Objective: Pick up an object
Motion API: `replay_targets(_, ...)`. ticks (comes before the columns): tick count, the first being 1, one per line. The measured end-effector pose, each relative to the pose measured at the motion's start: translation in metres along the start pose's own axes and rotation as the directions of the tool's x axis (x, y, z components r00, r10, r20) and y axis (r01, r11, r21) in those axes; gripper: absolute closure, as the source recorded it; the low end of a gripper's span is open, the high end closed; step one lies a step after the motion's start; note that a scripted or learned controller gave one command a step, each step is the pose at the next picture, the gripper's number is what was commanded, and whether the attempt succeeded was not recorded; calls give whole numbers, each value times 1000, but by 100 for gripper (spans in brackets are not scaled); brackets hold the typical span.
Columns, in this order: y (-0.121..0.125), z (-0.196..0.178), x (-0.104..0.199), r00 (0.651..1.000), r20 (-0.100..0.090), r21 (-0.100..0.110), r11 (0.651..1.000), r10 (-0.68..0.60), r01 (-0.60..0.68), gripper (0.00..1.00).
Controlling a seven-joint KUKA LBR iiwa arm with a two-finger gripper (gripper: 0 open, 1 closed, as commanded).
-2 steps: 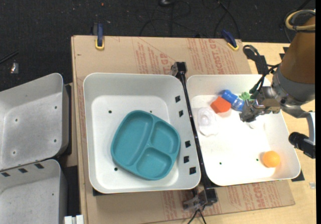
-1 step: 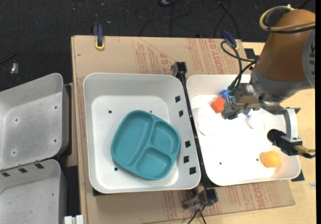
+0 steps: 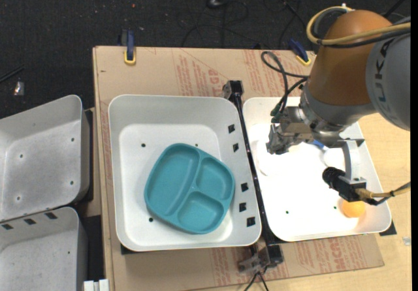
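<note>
A teal divided plate (image 3: 189, 187) lies flat in the left bin (image 3: 124, 120). In the right bin (image 3: 307, 221), a small orange ball (image 3: 353, 209) rests near the front right corner. My gripper (image 3: 277, 141) hangs low over the back left part of the right bin, well left of the ball and right of the plate. The wrist and arm hide the bin floor under and behind the gripper. A small blue piece (image 3: 318, 145) peeks out from under the wrist; what it is I cannot tell.
A black divider with clips (image 3: 243, 153) runs between the two bins. Both bins stand on a cardboard-covered bench (image 3: 176, 68). White perforated panels (image 3: 39, 153) lie off the bench at left. Cables (image 3: 281, 68) trail behind the right bin.
</note>
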State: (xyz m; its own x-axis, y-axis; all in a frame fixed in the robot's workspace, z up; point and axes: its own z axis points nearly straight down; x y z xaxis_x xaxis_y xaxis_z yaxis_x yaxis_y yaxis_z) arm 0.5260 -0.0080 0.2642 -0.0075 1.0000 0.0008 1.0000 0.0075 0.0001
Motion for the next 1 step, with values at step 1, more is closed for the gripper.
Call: replay_targets(1, -7, 5, 59, 1000, -1, 1, 1000, -2, 2, 100)
